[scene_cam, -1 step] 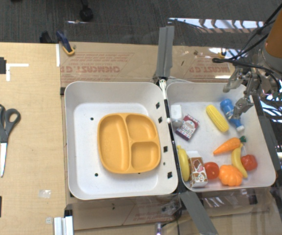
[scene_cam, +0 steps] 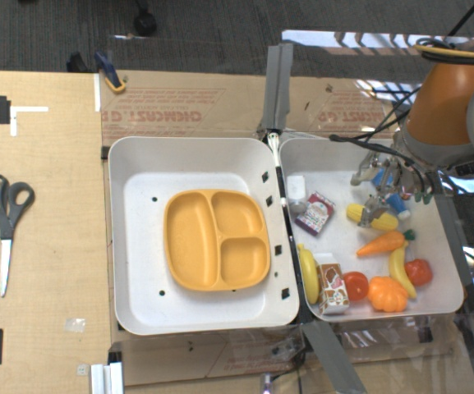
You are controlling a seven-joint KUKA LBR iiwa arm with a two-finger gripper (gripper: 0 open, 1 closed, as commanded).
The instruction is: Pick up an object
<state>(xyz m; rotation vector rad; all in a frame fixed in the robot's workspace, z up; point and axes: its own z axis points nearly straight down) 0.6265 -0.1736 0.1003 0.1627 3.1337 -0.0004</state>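
Observation:
My gripper [scene_cam: 382, 194] hangs low over the upper right part of the right bin [scene_cam: 335, 150], below the arm's orange band. Right under it lie a yellow toy piece [scene_cam: 363, 213] and a small blue item [scene_cam: 395, 203], partly hidden by the gripper. Just in front of them is an orange carrot [scene_cam: 382, 243]. Along the bin's front edge lie a banana [scene_cam: 307, 274], a small carton [scene_cam: 331, 288], a red tomato [scene_cam: 356, 286], an orange pepper [scene_cam: 387, 295], a second banana [scene_cam: 399, 269] and another tomato [scene_cam: 418, 271]. A maroon packet [scene_cam: 315, 214] and a white block [scene_cam: 296, 187] sit near the left wall.
The left bin [scene_cam: 130, 220] holds a yellow divided plate [scene_cam: 217, 240]. Scissors [scene_cam: 6, 213] lie on the wooden bench at the far left. A blue and yellow clamp [scene_cam: 109, 71] sits behind the bins on the cardboard [scene_cam: 179, 105].

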